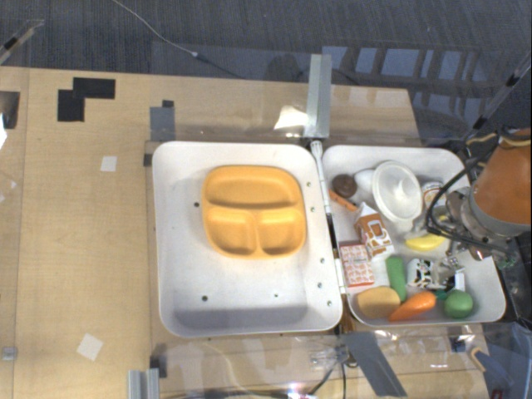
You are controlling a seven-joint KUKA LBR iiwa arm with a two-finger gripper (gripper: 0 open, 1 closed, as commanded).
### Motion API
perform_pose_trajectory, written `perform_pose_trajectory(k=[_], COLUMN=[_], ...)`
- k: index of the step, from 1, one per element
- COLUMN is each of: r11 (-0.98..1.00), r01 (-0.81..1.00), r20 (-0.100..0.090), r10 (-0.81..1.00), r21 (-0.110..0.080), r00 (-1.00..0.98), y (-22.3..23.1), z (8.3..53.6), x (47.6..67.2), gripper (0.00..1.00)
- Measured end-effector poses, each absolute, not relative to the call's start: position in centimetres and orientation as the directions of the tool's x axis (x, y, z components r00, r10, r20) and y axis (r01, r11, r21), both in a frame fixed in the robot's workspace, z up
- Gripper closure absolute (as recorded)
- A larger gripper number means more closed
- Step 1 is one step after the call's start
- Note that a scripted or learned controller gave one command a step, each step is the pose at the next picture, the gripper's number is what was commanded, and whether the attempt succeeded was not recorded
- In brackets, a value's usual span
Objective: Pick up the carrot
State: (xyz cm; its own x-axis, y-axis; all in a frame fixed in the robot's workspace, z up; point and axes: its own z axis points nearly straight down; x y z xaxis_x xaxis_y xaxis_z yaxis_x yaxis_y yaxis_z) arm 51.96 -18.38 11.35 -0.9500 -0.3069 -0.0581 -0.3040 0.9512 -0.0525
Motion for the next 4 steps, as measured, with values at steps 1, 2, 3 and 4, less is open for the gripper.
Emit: perform_pose_trajectory(k=[1,2,3,4], r11=[0.932,0.882,0.862,0.850], r01=[-0.359,-0.466,-0.507,-0.526], r20=[-0.052,-0.039,-0.018,-0.029], r10=[-0.361,-0.469,-0.507,-0.526], r21=[-0.056,-0.066,-0.028,-0.026], r00=[-0.931,-0.882,-0.862,-0.850], y=[-16.4,-14.5,-14.4,-18.1], z=[11.3,11.4,11.2,11.0], x=[51.8,52.1,57.3,61.2], gripper=[0.00,0.00,0.00,0.00])
